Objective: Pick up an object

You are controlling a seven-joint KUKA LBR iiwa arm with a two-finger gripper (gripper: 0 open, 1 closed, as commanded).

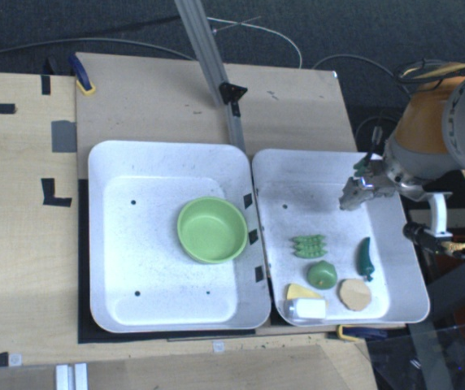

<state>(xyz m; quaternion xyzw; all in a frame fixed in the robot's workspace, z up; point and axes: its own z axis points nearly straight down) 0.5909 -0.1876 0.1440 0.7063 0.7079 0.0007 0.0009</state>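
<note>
The claw [354, 199] hung over the upper right part of the right bin [297, 173], near its right wall, at the end of the grey arm [428, 149] with its orange band. Whether it was spread or pressed together could not be told from this slanted view; nothing was seen pinched in it.

Below the claw, the right bin held a small cluster of things, all in its lower half. A green pea pod [309, 245] lay nearest the middle. To its right, close to the bin's right wall, lay a dark green pepper [366, 257], standing roughly lengthwise up the view. Just beneath the pea pod sat a round green fruit [323, 275]. To the right of that fruit rested a tan round piece [354, 294], like a slice of bread or a biscuit. At the bin's lower edge a yellow wedge [301, 292] touched a white block [307, 308] just below it. All of these lay apart from the claw.

The left bin [119, 169] touched the right one along their shared side. It held one green bowl [211, 230], upright, toward its right half.

Both bins sat on the pale wooden counter [21, 185]. A grey pole [204, 43] slanted across the top of the view above the bins.
</note>
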